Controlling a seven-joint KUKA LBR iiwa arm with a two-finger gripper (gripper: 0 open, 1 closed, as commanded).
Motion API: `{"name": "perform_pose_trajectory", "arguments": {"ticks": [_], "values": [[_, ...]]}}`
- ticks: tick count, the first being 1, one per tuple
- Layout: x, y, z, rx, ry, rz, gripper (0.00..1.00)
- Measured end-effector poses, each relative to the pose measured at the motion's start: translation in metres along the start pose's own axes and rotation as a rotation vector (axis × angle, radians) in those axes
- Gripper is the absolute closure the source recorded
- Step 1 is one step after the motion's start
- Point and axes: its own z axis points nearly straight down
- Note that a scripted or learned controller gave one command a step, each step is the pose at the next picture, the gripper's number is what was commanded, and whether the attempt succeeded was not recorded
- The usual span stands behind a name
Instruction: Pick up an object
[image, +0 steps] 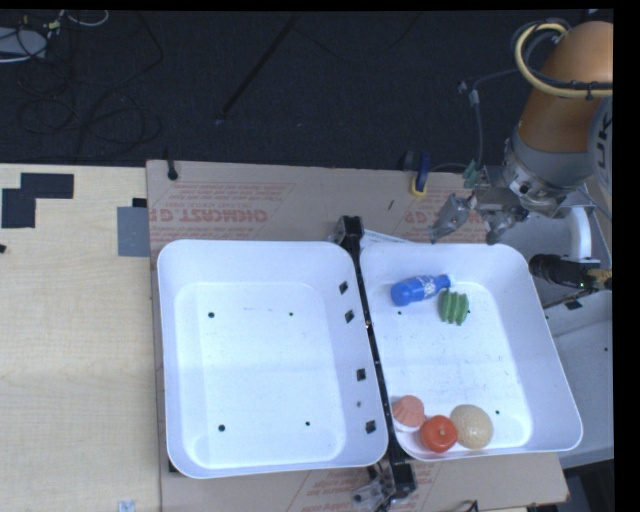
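The right bin (540, 340) holds a blue bottle (419, 289) lying on its side and a small green ridged object (454, 306) beside it, both near the far wall. At the near edge sit a pink round piece (408, 410), a red tomato-like ball (438, 433) and a beige ball (472, 426). My gripper (468, 222) hangs above the far rim of the right bin, behind the blue bottle. Its fingers are spread apart with nothing between them.
The left bin (180, 300) stands next to the right one, with a black divider strip (365, 340) between them. Both rest on a cardboard sheet (260, 200). A blue and yellow clamp (422, 172) stands at the cardboard's far edge. A black fitting (565, 270) juts in at right.
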Motion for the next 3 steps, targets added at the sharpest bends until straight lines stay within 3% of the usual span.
{"name": "perform_pose_trajectory", "arguments": {"ticks": [1, 2, 3], "values": [[-0.055, -0.054, -0.004, 0.012, 0.001, 0.01, 0.0], [-0.104, -0.054, -0.122, -0.003, -0.004, 0.008, 0.0], [-0.104, -0.048, -0.125, 0.008, 0.001, 0.002, 0.0]]}}
